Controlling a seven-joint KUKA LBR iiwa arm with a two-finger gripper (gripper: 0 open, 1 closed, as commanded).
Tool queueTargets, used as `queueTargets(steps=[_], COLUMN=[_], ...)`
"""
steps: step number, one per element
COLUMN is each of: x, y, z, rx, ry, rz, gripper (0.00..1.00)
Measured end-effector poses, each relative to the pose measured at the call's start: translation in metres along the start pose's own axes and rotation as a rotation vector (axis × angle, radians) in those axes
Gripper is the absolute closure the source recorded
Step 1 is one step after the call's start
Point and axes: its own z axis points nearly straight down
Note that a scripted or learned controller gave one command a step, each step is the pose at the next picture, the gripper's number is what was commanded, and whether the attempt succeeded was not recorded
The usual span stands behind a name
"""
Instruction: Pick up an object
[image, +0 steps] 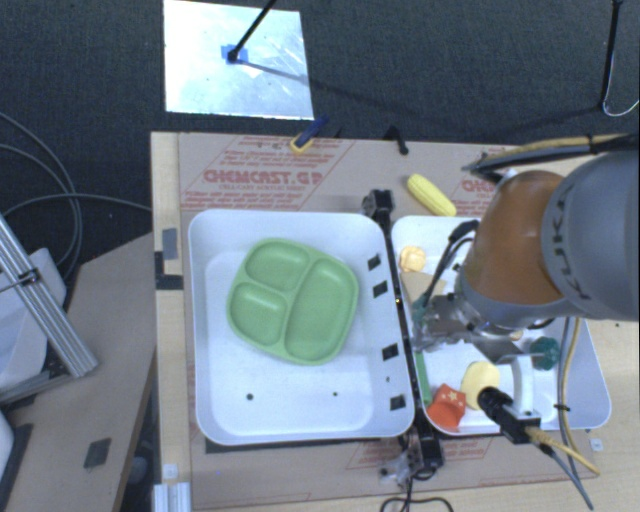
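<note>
The arm (540, 250) hides the right bin (598, 400) (mostly).

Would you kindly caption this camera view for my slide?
Robot arm reaching into right bin; green divided plate lies in left bin.

Two white bins (300, 225) sit on a tan cardboard sheet (260, 170) printed with red lettering. The left bin holds a light green divided plate (294, 300). In the right bin are a pale yellow piece (481, 378), a red-orange piece (446, 405) and a small teal piece (546, 350). A yellow corn cob (431, 195) lies on the cardboard. The arm (560, 240) is grey with an orange band. The floor (80, 90) is dark grey carpet.
</note>
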Motion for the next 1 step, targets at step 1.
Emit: queueTargets(steps=[1], x=[0.0839], y=[0.0342], z=[-0.0006], rx=[-0.008], ry=[0.002], rz=[-0.011], gripper=[1.00])
